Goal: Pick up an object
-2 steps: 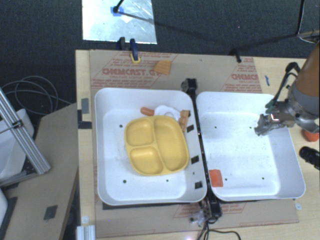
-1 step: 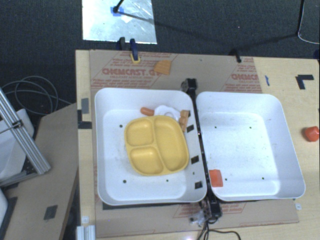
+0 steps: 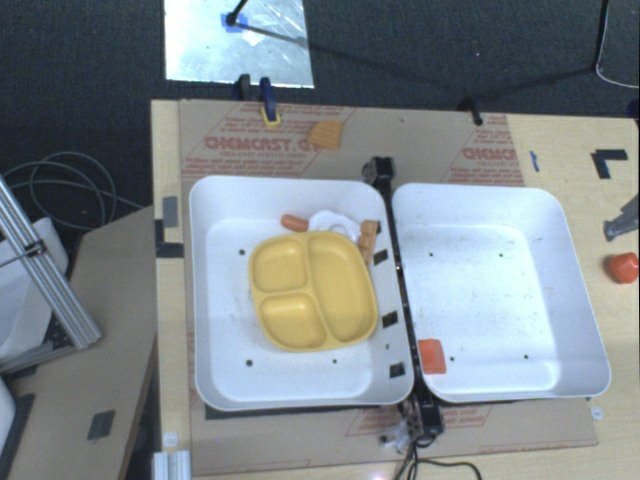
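Observation:
The left bin (image 3: 215, 268) holds a yellow divided plate (image 3: 312, 291). Behind the plate lie a small orange sausage-shaped piece (image 3: 294, 223), a white object (image 3: 333, 224) partly hidden by the plate, and a small tan block (image 3: 368, 234) near the bin's right wall. An orange-red block (image 3: 431, 355) sits in the near left corner of the right bin (image 3: 560, 298). A grey part of my gripper (image 3: 621, 223) pokes in at the right edge, outside the right bin and well away from every object. Just below it is a small orange-red shape (image 3: 622, 266).
A tan piece (image 3: 325, 134) lies on the cardboard behind the left bin, near a blue and yellow clamp (image 3: 268, 103). A shiny metal sheet (image 3: 238, 28) lies on the floor beyond the bench. Cables and a metal frame (image 3: 45, 278) stand at the left.

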Available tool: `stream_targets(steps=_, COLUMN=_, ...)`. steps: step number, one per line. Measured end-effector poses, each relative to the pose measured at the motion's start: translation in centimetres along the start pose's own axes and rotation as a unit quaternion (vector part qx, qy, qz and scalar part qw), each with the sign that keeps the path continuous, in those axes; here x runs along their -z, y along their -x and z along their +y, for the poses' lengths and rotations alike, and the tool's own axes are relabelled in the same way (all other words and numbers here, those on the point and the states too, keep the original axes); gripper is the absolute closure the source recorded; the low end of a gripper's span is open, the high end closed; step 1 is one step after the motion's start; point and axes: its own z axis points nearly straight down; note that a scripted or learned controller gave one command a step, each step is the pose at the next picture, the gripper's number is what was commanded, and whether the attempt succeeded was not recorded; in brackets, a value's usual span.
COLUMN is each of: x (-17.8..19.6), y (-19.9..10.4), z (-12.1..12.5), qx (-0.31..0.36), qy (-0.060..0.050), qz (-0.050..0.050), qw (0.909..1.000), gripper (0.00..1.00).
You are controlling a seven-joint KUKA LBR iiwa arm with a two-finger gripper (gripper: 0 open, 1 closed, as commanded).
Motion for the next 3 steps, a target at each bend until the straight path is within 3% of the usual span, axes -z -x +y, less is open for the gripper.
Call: stream_targets(steps=3, x=0.00, y=0.00, z=0.00, qx=0.000, qy=0.000, qz=0.000, qw=1.0000, gripper=0.00)
